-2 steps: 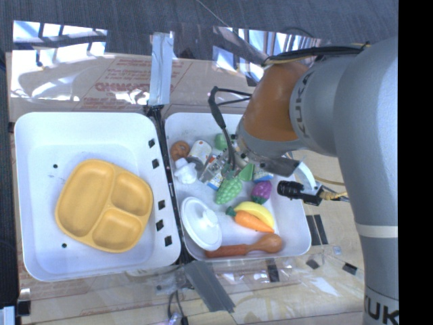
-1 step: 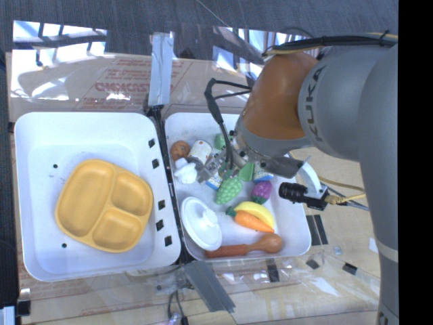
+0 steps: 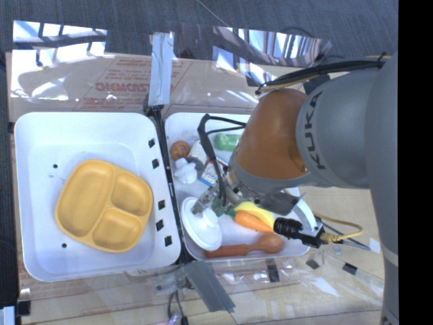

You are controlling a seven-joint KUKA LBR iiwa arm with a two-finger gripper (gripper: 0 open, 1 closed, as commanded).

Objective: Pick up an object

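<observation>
a bulky grey arm [image 3: 352, 131] with a rounded orange band [image 3: 274, 137], white "kuka" lettering on the grey shell (read sideways), and black cables [image 3: 318, 73] looping along its top.

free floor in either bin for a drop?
Left bin: bare white floor above the yellow divided tray, toward the far wall, and a strip along its left wall. Right bin: crowded. White lid, orange carrot, brown spoon and the arm leave no usable patch.
</observation>
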